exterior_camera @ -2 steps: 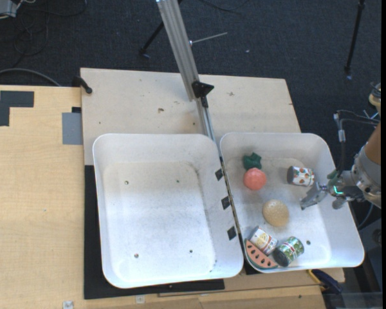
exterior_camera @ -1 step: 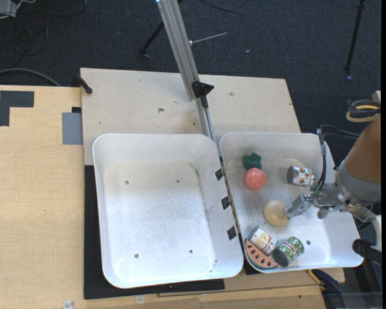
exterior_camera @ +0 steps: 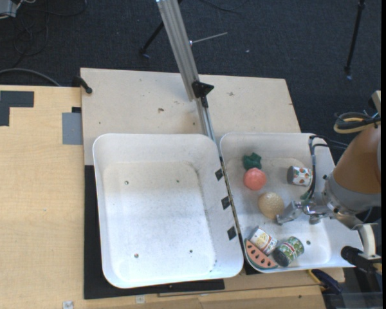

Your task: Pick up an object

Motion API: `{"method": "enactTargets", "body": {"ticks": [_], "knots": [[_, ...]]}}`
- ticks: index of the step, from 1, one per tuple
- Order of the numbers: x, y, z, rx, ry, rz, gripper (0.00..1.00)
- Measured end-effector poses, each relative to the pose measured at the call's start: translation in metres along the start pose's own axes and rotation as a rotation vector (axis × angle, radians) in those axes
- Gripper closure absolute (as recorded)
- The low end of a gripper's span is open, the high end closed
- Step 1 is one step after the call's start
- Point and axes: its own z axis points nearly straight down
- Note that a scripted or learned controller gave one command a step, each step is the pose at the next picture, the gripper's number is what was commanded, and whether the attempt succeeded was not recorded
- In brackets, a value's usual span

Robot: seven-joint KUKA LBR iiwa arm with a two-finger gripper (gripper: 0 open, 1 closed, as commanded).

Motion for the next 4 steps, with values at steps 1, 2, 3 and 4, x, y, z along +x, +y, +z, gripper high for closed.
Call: {"method": "enactTargets", "body": {"ticks": [1,2,3,4], "knots": [[-0.001,0.0,-0.012,0.0,0.001,0.004,1.0],[-0.009,-0.005,-0.069,-0.004,-0.002,0.005,1.0],[-0.013,0.001,-0.113,-0.005,-0.002,-0.003,1.0],[-0.021,0.004,-0.159,-0.005,-0.002,-0.003,1.0]]}}
